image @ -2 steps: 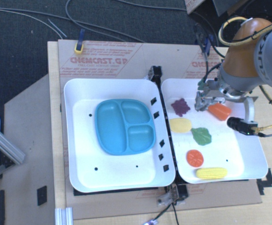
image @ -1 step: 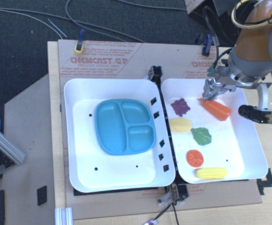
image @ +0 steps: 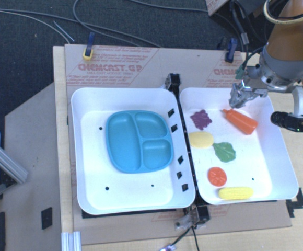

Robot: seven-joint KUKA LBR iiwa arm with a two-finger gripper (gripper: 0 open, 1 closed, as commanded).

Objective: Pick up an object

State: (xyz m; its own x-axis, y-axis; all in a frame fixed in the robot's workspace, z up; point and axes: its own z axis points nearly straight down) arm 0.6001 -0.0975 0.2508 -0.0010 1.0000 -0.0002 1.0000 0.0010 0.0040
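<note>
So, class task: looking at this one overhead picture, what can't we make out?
- Gripper: fingers too small and blurred in the camera view to tell their state.
- Arm: cut off by the top and right edges.
- Orange carrot: contact with the gripper unclear.

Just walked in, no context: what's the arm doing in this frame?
The gripper hangs over the far end of the right bin, just above the orange carrot. Nothing shows between its fingers. The purple piece, yellow lemon, green leaf, red tomato and yellow corn lie loose in that bin. The left bin holds a blue divided plate.
</note>
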